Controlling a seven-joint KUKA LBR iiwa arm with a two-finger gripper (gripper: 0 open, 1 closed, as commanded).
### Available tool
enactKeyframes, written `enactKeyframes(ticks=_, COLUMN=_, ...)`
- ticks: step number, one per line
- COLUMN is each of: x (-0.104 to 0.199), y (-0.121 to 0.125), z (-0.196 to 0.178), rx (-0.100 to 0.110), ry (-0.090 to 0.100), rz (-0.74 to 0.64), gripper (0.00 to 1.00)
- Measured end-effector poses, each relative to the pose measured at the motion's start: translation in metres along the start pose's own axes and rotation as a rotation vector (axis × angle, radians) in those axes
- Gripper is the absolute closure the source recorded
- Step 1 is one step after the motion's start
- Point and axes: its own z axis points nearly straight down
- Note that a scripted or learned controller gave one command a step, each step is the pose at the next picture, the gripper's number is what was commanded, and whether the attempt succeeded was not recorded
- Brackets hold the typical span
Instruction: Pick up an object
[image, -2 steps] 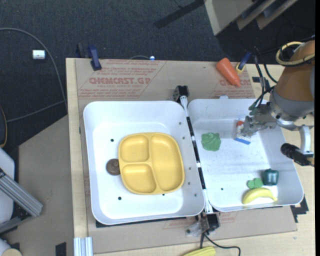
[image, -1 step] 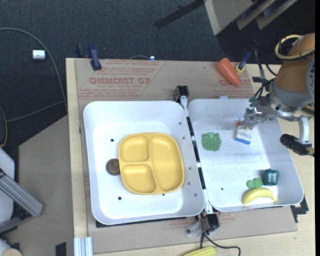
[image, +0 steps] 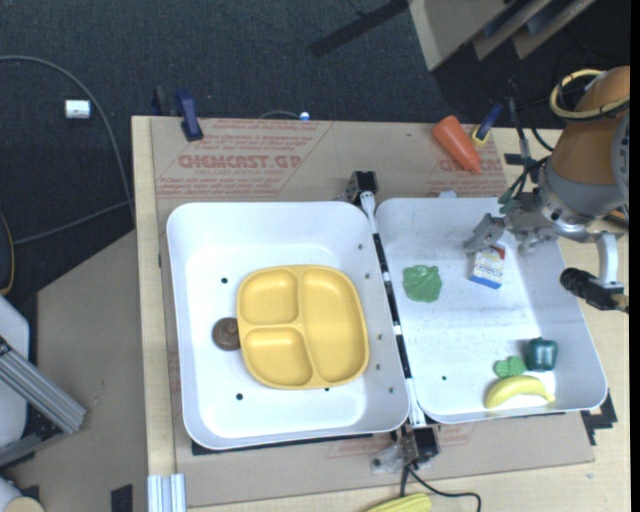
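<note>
broadly, the tabletop carries two shallow white bins side by side. the left bin holds a yellow divided plate with a small brown disc tucked at its left edge. the right bin holds the likelier targets: a green leafy toy near its left wall, a small white and blue carton towards the far side, and, in the near right corner, a yellow banana touching a green pepper and another small green piece. an orange carrot lies outside on the board.

the arm reaches in from the right, and its claw hangs just above the carton; how far it is spread cannot be told, and nothing is seen between its tips.

judging from this, the carton is the object in hand. to do it well, centre over the carton, line up across its narrow sides, descend fully before closing, and lift straight up so it does not slip.
</note>
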Motion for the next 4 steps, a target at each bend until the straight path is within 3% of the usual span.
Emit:
enactKeyframes(ticks=1, x=-0.022, y=0.017, z=0.052, rx=0.002, ry=-0.001, rz=0.001, gripper=0.00)
enactKeyframes(ticks=2, x=-0.022, y=0.019, z=0.040, rx=-0.004, ry=-0.003, rz=0.000, gripper=1.00)
enactKeyframes(ticks=3, x=0.037, y=0.039, z=0.051, rx=0.005, ry=0.002, rz=-0.001, gripper=1.00)
enactKeyframes(ticks=4, x=0.100, y=-0.005, z=-0.050, rx=0.001, ry=0.001, rz=-0.001, gripper=1.00)
